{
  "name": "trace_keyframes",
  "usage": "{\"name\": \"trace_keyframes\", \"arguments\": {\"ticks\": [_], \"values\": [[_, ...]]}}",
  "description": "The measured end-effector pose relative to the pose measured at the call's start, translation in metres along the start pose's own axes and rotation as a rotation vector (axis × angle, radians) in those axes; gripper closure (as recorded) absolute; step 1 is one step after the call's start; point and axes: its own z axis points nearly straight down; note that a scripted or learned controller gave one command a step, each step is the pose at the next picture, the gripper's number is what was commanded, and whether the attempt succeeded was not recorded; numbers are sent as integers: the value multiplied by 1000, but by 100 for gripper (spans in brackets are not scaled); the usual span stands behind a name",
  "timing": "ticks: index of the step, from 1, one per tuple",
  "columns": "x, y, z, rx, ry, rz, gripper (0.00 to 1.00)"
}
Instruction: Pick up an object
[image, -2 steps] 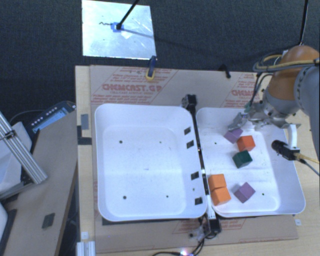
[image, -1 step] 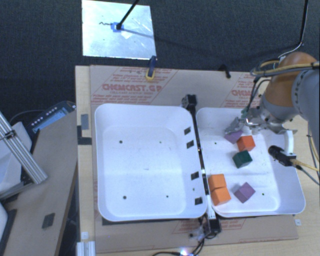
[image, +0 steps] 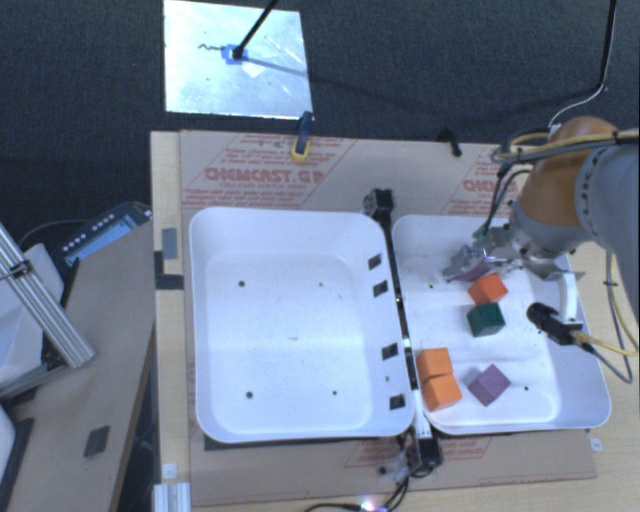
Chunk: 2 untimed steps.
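The grey robot arm with the orange band (image: 585, 185) comes in from 3 o'clock and reaches down into the right white bin (image: 580, 395). Its end effector (image: 470, 262) sits low near the top of that bin, just beside a small orange block (image: 488, 289), at about 10 o'clock from it. I cannot tell if the end effector is wide or narrow, and I see nothing held in it. So I think the picking step is just getting going: the arm is down near the blocks but has not got one yet. A dark green block (image: 485, 320) lies just below the orange one, at 6 o'clock. Farther down are a bigger orange block (image: 438, 378) near the bin's left wall and a purple block (image: 489, 384) beside it at 3 o'clock. For the next move, I think the end effector must line up over one block, most likely the small orange one, and close on it without bumping the green one. The left white bin (image: 205, 300) sits at 9 o'clock. Both bins rest on a brown board on the bench (image: 260, 170), with dark carpet (image: 80, 90) and a shiny silver sheet (image: 235, 55) at 12 o'clock.
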Motion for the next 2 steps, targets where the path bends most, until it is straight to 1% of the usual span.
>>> {"name": "trace_keyframes", "arguments": {"ticks": [1,2], "values": [[-2,-4,-3,13,-3,0,100],[4,-74,10,27,2,4,100]]}}
